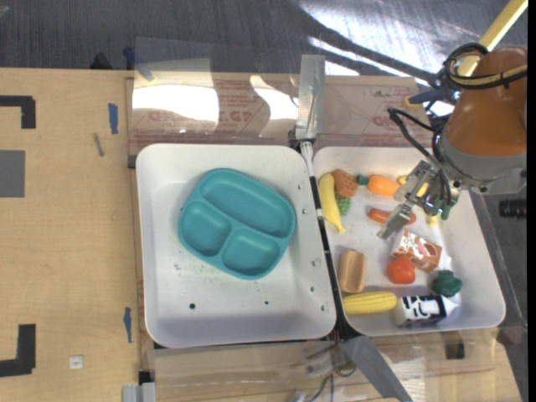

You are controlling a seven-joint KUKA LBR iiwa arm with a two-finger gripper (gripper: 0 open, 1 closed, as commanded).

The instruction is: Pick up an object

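End effector: the end effector (400, 218) is hanging low over the upper middle of the right bin (490, 262), its metal fingers slanting down and to the left; their tips are lying across a small red-orange piece (379, 215), and whether they are spread or closed cannot be told from this angle.

Arm: the grey arm (486, 132), with its orange band, is reaching in from the right and leaning over the bin's far corner.

Progress: nothing is visibly sitting between the fingers, so the pick is judged as not yet made; the approach appears largely done, with closing on an item and lifting still to come.

Candidate objects: all are resting in the right bin — the red-orange piece at the fingertips, an orange carrot-like piece (383, 186) just above it, a yellow banana (331, 204) along the left wall, a brown item (345, 182) beside it, a tan bread slice (352, 270), a yellow corn cob (369, 302), a red tomato-like piece (401, 270), a red-and-white packet (419, 250), a green broccoli-like piece (447, 284) and a black-and-white carton (424, 307).

Left bin: the left bin (159, 249) is holding a teal divided plate (237, 222), well apart from the end effector.

Hard to read: the fingers are blurring into the toys beneath them; a yellow-green item (435, 206) by the wrist is partly covered, and the arm is cut off at the frame's right.
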